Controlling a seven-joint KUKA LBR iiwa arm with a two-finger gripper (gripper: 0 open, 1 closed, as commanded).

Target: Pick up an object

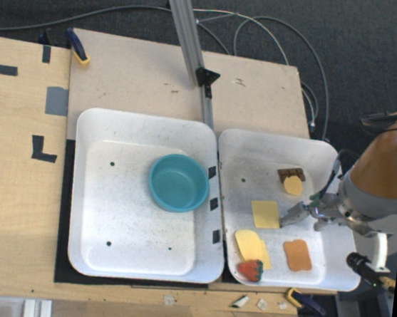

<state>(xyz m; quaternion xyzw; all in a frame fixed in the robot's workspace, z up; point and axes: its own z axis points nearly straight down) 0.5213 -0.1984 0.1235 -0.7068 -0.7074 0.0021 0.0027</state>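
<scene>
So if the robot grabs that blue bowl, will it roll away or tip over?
Probably not roll: the blue bowl sits upright on the left bin's flat floor. It looks stiff and light. Pinched by its thin rim, it might tilt or slip.

My gripper [298, 215] is in the right bin [236, 152], in the middle right of the frame. The left bin [94, 127] lies beside it, and the bowl [178, 182] sits in its right half. Just left of my gripper lies the flat square piece [265, 214]. Above it, near the upper part of the bin, is the small block [291, 181]. Below my gripper lies the oval piece [298, 255]. The long piece [251, 245] lies at the lower left of this bin, and the strawberry [249, 269] touches its lower end.
</scene>
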